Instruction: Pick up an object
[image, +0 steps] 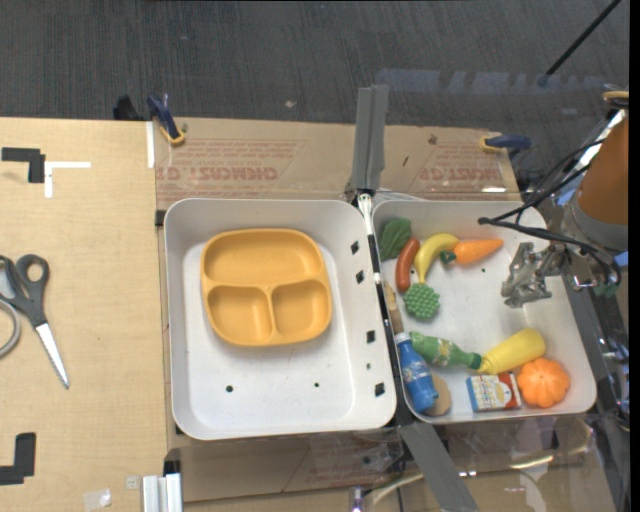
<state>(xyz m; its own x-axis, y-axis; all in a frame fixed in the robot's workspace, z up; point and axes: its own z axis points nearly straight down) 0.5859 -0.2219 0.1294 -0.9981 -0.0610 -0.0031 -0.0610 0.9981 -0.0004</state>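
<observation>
Camera view: the gripper hangs over bare floor in the right bin, fingers' state I cannot tell, nothing visibly held. Looks like the approach step; the nearest pick, the yellow squash, lies just below, so next comes a shift over it and a descent.

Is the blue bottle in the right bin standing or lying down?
Lying down. The blue bottle rests lengthwise along the right bin's left wall, cap pointing away from the camera.

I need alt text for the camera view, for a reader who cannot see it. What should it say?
The arm's pincer hangs over the right bin, which holds toy foods: a banana, a carrot, an orange, a blue bottle and others. The left bin holds a yellow divided plate; scissors lie on the bench.
</observation>
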